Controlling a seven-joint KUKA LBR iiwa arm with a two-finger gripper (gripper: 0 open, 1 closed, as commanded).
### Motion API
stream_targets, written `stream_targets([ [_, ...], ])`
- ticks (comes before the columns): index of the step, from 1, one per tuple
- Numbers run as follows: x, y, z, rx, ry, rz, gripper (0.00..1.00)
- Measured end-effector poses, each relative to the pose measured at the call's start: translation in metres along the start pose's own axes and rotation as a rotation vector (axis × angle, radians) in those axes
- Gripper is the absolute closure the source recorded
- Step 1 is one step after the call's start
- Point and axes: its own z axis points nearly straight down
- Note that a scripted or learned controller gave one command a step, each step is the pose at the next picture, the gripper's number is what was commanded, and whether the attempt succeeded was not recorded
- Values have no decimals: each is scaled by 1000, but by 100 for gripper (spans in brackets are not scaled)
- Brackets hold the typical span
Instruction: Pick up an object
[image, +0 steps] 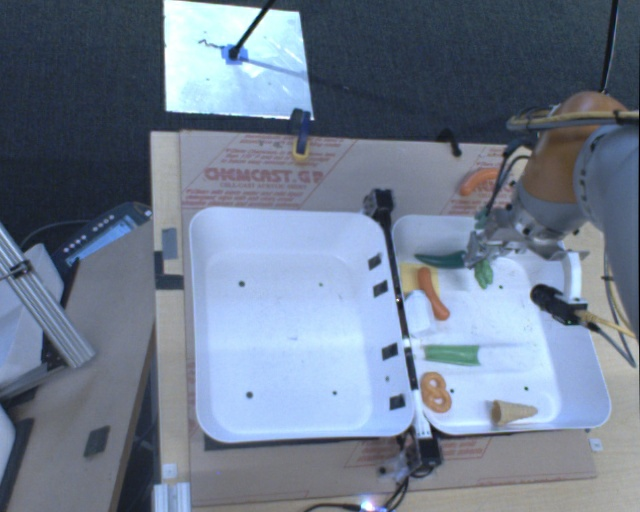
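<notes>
The tabletop (170, 330) carries two shallow white bins side by side. The left bin (290, 320) shows only its bare white floor with a few dark specks. A row of black clips (388, 320) runs down the seam where the two bins meet.

The right bin (570, 360) holds the loose things. Nearest the seam lies a carrot (432, 293), slanting from upper left to lower right, with a small white piece (417, 315) just beside it. Below that a green stick (452, 354) lies flat, its long axis running left to right. Further toward the near edge sit an orange pretzel (436, 392) and, to its right, a tan cone (512, 410) with its tip pointing right. None of these lies between the arm and the far corner of the bin.

At that far part a dark green pod (440, 260) lies nearly level, its long axis left to right and its pointed end toward the seam. The jaws (484, 262) sit at its right end, over a small green piece (484, 274) that hangs just below them; how far apart they stand, or whether they grip anything, cannot be told. An orange thing (478, 182) lies outside the bin on the board behind
</notes>
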Motion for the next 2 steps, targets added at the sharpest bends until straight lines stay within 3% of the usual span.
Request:
stream_targets([
  [1,36,-18,33,7,2,1,100],
  [2,29,-92,34,11,1,9,100],
])
